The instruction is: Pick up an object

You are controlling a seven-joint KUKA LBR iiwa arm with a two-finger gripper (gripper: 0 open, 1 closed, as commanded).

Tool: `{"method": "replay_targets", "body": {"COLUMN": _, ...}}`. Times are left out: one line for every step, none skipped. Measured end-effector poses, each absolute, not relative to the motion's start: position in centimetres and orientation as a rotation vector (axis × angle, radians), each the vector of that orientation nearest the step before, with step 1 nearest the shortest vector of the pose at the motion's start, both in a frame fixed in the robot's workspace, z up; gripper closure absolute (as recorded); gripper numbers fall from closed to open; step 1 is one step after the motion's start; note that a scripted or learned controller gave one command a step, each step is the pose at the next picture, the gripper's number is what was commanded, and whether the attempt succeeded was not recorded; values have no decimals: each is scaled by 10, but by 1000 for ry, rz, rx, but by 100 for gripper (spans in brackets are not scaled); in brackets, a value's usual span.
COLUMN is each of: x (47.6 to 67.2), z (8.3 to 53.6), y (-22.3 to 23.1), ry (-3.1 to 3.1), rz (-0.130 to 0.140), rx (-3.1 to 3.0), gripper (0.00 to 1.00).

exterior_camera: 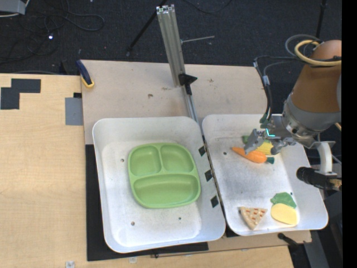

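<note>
Two shallow white bins are sitting side by side on the bench [139, 88]: the left bin [106, 149] is carrying a green divided plate [164, 175], and the right bin [234, 205] is holding four toy foods. Item one, an orange carrot [251, 155], is lying in the upper middle of the right bin, its long axis running roughly left to right with a slight downward slant toward the right. Item two, a yellow corn-like piece [264, 148], is lying touching the carrot's upper right side. Items three and four, a pizza slice [252, 216] and a yellow fruit with a green leaf [284, 211], are resting well apart from those, near the bin's front edge. The gripper [266, 138] is hanging directly over the carrot and the yellow piece, reaching in from the right, so the nearest candidates are lying just below it and slightly to its left. Whether its fingers are spread or pressed together cannot be told at this slant, and nothing is visibly being pinched. Judged from this, the pick is standing at the descent stage.
</note>
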State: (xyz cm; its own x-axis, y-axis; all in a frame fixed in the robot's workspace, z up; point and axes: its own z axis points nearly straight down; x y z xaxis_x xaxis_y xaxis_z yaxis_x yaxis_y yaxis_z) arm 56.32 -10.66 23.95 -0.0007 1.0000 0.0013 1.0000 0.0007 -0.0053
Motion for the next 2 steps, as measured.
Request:
{"method": "replay_targets", "body": {"x": 564, "z": 240, "y": -107, "ry": -2220, "rz": 3, "rx": -2218, "gripper": 0}}
{"method": "replay_targets", "body": {"x": 568, "z": 178, "y": -109, "ry": -2216, "rz": 8, "rx": -2217, "gripper": 0}}
